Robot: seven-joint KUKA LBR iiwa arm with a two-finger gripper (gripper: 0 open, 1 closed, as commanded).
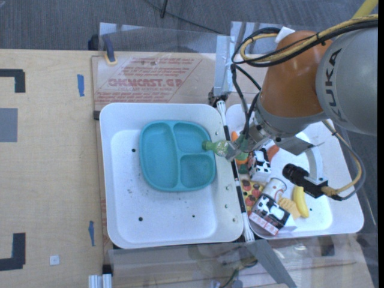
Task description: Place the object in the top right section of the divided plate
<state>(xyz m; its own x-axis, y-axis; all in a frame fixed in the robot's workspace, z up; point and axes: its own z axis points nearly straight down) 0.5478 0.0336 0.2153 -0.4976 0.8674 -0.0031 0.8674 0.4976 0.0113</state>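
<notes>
From the left I see the smooth teal plate [177,156], three rounded sections, in the left bin [120,161]. At its right rim the hand [231,150] grips a pale green translucent object [216,147]. The right bin [345,218] holds a banana [300,201] and cluttered toys.

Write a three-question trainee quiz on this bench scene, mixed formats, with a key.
1. True or false: the divided plate lies in the right bin.
2. What colour is the plate? A) teal B) red C) white
3. Fill in: the claw hovers by the plate's ____ edge, a green object at its tip.

Key: 1 false, it lies in the left bin; 2 A; 3 right.
</notes>
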